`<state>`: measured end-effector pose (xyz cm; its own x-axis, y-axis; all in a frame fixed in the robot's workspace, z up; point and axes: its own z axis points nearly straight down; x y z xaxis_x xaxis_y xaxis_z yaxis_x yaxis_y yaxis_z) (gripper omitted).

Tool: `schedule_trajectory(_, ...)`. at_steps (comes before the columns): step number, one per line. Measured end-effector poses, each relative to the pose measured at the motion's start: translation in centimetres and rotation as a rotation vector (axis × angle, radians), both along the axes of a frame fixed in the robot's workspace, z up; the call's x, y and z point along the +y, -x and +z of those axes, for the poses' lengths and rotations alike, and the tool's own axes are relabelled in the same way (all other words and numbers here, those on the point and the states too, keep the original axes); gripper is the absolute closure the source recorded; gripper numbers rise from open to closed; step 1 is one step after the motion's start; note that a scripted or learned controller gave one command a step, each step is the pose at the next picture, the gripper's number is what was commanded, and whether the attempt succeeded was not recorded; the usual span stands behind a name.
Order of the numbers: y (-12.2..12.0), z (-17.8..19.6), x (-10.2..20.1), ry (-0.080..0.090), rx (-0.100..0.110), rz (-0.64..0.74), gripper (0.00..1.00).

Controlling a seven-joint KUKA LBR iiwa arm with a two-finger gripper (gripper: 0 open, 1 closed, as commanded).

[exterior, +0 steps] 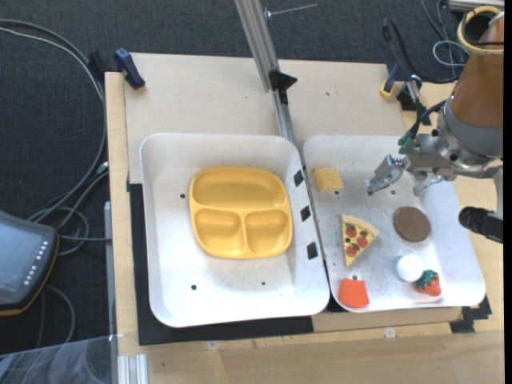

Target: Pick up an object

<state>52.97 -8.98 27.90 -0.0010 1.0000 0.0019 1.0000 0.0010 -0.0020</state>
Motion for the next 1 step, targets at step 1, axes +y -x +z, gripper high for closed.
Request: schedule_trajectory(1, -0.01, 0.00, -0.01, 0.000, -0.001, 0.000, 0.00)
